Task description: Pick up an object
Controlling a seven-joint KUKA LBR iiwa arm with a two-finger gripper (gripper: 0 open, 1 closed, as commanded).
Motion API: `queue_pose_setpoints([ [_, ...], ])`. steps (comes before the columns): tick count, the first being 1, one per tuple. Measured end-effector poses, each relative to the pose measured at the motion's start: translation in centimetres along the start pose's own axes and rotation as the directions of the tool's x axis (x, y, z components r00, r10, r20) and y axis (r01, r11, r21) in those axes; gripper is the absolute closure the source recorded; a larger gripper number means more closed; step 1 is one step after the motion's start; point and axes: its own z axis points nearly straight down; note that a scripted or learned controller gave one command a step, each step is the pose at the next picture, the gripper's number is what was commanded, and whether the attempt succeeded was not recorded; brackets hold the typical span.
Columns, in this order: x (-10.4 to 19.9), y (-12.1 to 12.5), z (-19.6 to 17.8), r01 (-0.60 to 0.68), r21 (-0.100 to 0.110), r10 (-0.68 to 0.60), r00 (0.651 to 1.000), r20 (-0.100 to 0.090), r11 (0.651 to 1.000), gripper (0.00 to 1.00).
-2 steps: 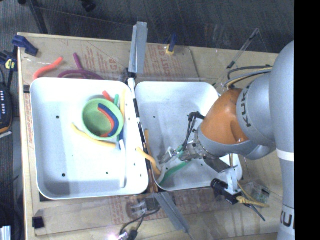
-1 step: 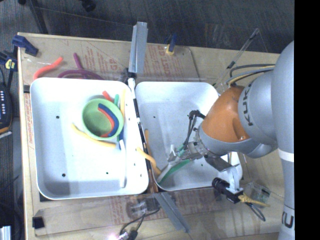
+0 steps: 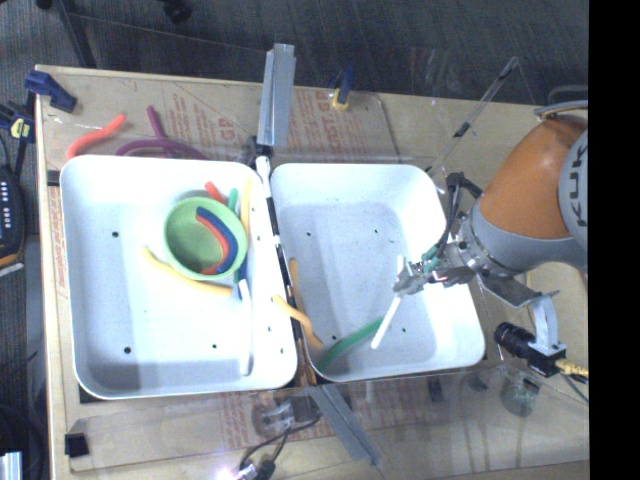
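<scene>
Though I cannot tell how my hand (image 3: 408, 280) is set, the white stick (image 3: 385, 324) below it, near the right bin's (image 3: 340, 183) front edge, looks light, stiff; I'd grip mid-length.

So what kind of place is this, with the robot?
Probably a robot lab. A robot arm reaches over two white bins holding toy-like things, such as a green bowl, on a clamped wooden bench.

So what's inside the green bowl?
Inside the green bowl lie curved strips: a blue one and a red one. Whatever sits beneath them on the bowl's bottom is covered.
</scene>
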Motion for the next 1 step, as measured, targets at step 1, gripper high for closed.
queue_pose_setpoints([
  [1, 0.03, 0.01, 0.01, 0.001, 0.0, -0.001, 1.0, 0.0, 1.0, 0.0],
])
